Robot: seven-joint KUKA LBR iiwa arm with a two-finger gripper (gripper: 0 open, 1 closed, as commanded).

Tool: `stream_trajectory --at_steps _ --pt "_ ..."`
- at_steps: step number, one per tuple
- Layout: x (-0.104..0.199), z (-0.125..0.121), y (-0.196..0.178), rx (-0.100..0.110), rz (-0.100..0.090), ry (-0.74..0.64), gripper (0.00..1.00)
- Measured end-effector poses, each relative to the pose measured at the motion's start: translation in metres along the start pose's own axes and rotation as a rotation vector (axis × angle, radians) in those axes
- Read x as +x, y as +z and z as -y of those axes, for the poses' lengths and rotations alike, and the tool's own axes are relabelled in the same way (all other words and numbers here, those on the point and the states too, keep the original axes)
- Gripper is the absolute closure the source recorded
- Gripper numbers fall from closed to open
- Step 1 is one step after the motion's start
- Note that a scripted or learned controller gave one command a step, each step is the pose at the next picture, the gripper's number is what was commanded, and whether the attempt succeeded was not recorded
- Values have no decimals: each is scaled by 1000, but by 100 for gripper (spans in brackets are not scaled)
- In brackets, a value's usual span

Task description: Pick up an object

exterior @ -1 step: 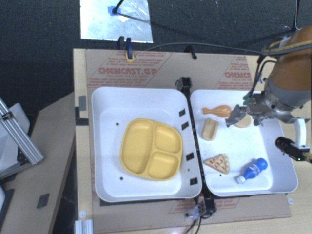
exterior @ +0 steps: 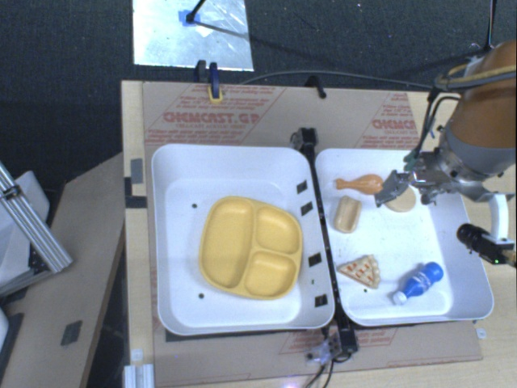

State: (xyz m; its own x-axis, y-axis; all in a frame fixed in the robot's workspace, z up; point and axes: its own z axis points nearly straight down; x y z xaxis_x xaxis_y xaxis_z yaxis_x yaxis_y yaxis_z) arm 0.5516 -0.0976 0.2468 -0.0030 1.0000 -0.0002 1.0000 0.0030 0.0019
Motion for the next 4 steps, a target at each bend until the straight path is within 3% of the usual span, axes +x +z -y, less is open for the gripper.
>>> stream_trajectory --at_steps 3,4 --pt "6 1 139 5 -2 1 0" --pt "5 0 126 -1 0 2 100"
